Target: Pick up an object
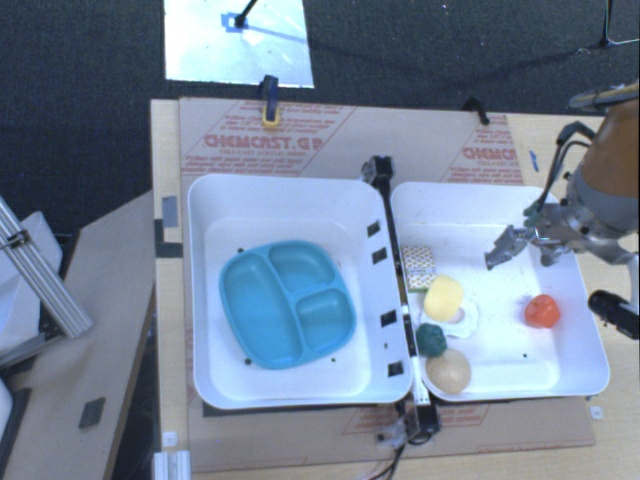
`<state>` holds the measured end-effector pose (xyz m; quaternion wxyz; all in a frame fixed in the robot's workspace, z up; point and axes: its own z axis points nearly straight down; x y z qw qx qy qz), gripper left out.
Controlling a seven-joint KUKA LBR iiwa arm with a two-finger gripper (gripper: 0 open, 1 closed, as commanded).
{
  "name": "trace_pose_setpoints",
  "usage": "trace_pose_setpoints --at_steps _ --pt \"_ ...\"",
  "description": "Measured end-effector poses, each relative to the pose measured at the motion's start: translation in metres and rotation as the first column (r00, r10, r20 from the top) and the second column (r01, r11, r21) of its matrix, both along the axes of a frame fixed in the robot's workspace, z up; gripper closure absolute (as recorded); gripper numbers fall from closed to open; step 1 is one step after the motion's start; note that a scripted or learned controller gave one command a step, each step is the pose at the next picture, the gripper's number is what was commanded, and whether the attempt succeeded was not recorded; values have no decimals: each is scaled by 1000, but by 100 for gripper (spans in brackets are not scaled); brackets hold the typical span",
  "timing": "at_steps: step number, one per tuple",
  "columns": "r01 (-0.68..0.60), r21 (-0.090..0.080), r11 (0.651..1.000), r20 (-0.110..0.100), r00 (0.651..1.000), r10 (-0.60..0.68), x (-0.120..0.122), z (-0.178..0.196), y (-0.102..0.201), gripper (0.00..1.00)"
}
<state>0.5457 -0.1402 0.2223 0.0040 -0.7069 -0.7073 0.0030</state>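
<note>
Approaching stage: gripper (520, 245) hovering with fingers apart and holding nothing above the right bin (590, 368), orange ball (541, 311) near below it, next requiring descent over the ball and closure, yellow ball (444, 297) well apart leftward.

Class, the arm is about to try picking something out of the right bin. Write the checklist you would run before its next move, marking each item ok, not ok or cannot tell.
1. Objects to pick lie in the right bin: ok. Yellow ball, orange ball, dark green object, tan ball, patterned pad.
2. Gripper is over the right bin: ok.
3. Gripper carries nothing: ok, nothing seen between its fingers.
4. Gripper is directly above a target: not ok, bare floor beneath it.
5. Orange ball stands apart from the others: ok.
6. Yellow ball has room near the divider: cannot tell.
</note>
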Motion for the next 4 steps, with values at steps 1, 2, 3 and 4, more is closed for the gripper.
trace_pose_setpoints --at_steps 1,2,3,4 --pt "-3 -2 1000 11 1000 3 3 6 0 0" --pt "-1 -2 1000 9 1000 1 12 -43 -2 0" --pt "0 -1 1000 8 1000 0 8 -86 -4 0" --pt "0 -1 1000 9 1000 0 8 -138 -4 0"
